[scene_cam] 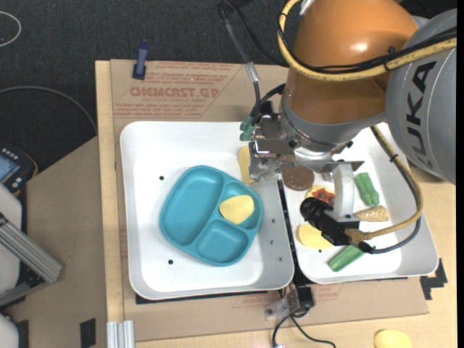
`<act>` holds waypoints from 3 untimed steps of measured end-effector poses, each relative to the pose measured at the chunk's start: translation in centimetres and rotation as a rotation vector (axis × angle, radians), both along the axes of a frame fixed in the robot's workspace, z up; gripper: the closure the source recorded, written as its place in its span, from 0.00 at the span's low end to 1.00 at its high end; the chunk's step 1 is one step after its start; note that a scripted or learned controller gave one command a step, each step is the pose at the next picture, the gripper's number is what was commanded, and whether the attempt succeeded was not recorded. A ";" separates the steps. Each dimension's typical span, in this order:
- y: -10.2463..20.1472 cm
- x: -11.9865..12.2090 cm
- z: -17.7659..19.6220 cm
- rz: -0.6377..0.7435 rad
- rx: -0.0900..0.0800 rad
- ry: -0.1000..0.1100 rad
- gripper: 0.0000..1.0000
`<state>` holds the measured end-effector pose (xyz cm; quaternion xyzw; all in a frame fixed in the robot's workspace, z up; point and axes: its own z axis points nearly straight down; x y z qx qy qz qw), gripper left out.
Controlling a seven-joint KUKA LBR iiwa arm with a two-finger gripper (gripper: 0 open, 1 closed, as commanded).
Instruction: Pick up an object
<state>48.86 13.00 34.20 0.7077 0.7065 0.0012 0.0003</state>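
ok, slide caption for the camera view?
KUKA arm over two white bins; blue divided tray holds a yellow piece.

A tan desk [80, 216] stands on dark carpet [87, 20]. A printed cardboard sheet [181, 89] covers its top. An aluminium rail [29, 256] sits at the left edge.

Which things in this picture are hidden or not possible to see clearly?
- Gripper: in the camera view, the arm's orange band and wrist cover it from above, so its state is unclear.
- Right bin: the arm hides its far part.
- Brown round thing: half covered by the wrist, so its kind is unclear.
- Yellow thing: cut off by the bottom edge.
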 end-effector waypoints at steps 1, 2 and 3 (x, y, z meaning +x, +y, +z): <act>0.0 0.0 1.0 0.000 0.001 -0.002 1.00; 0.1 0.1 2.0 0.000 0.001 -0.003 1.00; 0.8 0.7 20.3 0.004 0.005 -0.019 1.00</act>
